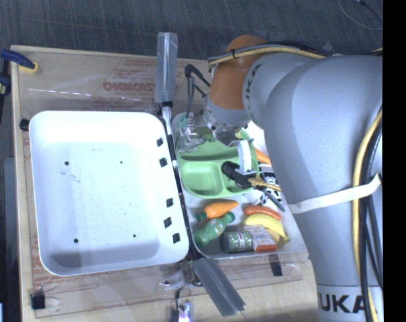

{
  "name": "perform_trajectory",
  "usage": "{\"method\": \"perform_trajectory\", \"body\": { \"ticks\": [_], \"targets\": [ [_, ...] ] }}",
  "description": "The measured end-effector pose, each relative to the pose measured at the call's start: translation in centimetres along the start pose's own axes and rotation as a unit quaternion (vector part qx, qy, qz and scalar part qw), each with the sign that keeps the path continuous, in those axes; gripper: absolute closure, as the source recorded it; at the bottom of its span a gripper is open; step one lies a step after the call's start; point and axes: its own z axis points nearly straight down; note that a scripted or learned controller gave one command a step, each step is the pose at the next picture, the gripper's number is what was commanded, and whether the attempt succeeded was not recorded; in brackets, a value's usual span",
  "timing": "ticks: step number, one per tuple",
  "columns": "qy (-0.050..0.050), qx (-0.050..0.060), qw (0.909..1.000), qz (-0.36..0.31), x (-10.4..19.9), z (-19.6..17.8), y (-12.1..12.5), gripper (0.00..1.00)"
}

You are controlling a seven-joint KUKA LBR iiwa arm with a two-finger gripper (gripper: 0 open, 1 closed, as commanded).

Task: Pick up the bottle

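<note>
Green bottle well below end effector, wedged between carrot and jar; misgrasp risk; finger state indeterminate.

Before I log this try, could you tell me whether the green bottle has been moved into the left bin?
No: the green bottle lies on its side in the right bin, beside the carrot, away from the gripper.

Wooden bench, light plywood top, red print showing under a clear film, fills the frame's middle. Two shallow white bins sit directly on it, touching at centre: left bin mid-left, right bin lower centre-right, partly under the arm. Blue clamps grip the upper-left edge. Grey bracket at top centre, another grey bracket at bottom centre.
</note>
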Motion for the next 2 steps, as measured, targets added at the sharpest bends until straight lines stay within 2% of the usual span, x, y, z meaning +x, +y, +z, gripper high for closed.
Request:
{"method": "perform_trajectory", "body": {
  "ticks": [1,2],
  "targets": [
    [-0.006,-0.002,1.0000,0.004,-0.96,-0.19,-0.09,0.00],
    [-0.003,0.002,1.0000,0.002,-0.68,-0.77,-0.13,1.00]
  ]
}}
